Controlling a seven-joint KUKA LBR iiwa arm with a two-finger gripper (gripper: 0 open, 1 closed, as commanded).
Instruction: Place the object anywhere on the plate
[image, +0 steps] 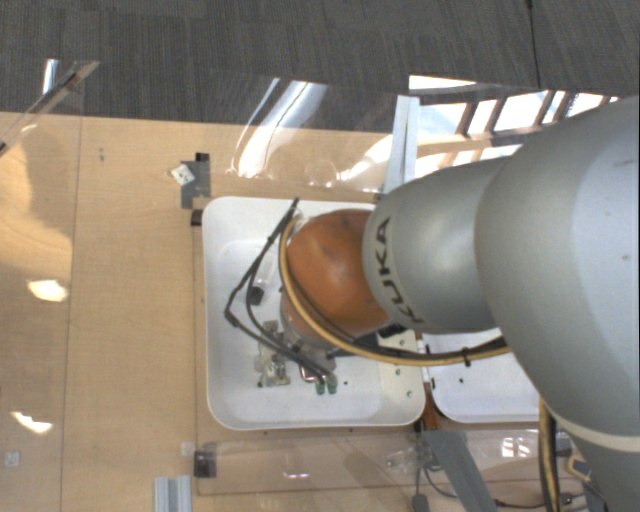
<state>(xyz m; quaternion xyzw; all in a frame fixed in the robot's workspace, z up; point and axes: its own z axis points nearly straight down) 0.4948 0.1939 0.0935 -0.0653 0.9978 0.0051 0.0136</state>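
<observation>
Where the arm (480, 260) reaches—the left bin (225, 400)—cables (250, 290) dangle.

Arm (520, 250) covering most of the left bin (225, 390), right bin (480, 405) largely hidden beneath it, gripper (295, 370) fingertips too small to resolve, arm cut off at right edge

One fixed cam above bench (110, 300), slanted down; arm (520, 250) looms close.

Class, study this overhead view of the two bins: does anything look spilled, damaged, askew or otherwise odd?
Nothing looks spilled or broken. The arm reaches over the left bin and covers much of it, so what lies beneath cannot be judged. The black cable looping off the wrist appears to be normal wiring.
</observation>
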